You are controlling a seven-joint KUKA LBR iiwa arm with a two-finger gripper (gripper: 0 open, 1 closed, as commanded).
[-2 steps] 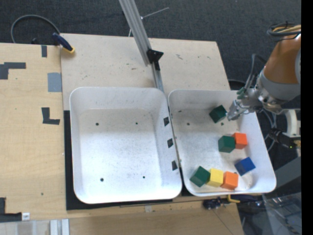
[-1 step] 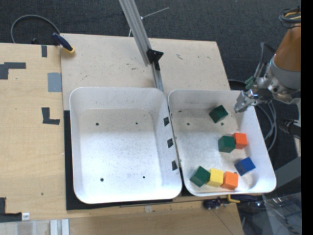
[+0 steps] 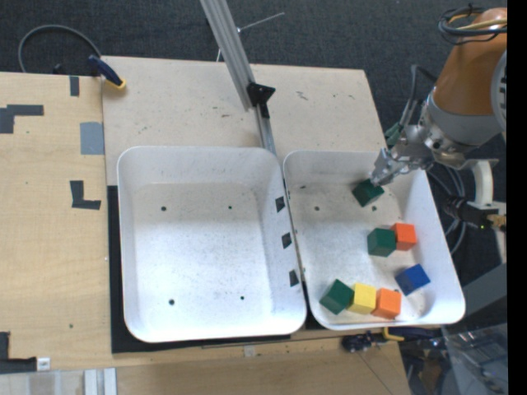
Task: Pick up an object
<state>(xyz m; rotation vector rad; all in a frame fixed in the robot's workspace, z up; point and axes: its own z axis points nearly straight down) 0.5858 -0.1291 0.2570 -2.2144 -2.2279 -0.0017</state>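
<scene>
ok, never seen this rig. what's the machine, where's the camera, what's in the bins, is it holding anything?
It is a grey robot arm with an orange band, reaching in from the right. One fixed camera looks down at a slant on two shallow white plastic bins side by side. The left bin has only dark specks on its floor. The right bin holds small blocks: a green cube touching an orange one, a blue cube, and a row of green, yellow and orange. The hand is low over a dark green block at its tip; whether it grips that block is unclear.
</scene>
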